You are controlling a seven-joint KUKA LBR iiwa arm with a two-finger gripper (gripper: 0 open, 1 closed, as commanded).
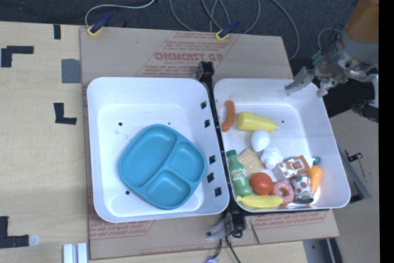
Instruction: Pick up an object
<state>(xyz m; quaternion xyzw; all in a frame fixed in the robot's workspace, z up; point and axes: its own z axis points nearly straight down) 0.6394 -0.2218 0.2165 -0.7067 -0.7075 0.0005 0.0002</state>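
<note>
**Arm at the right bin's far corner, toys untouched**

A dark carpet lies behind the bench, with grey cables [215, 0] looped across it. On the bench, a cardboard sheet [178, 55] with red print carries the two bins, held at its far edge by two blue-and-yellow clamps [98, 23].

The left bin [101, 101] holds one blue divided plate [162, 165], lying flat toward the near right of the bin.

The right bin [320, 126] holds the toys, all grouped in its left and near parts. A sausage [228, 115] lies by the left wall, with a yellow piece [255, 122] just beside it to the right. Nearer the camera come a white egg [260, 140], a cracker [249, 160] and a small white lump [271, 157]. A green bottle [237, 173] lies along the left wall, with a tomato [261, 183] next to it. A banana [260, 201] rests by the near wall, touching a pink donut [283, 191]. To the right are a small red-and-white carton [293, 166], a printed packet [302, 188] and a carrot [315, 177].

The arm [363, 15] enters at the upper right. Its gripper [311, 80] hangs over the bin's far right corner, well apart from the toys. The fingers stand spread apart, with nothing between them.
</note>
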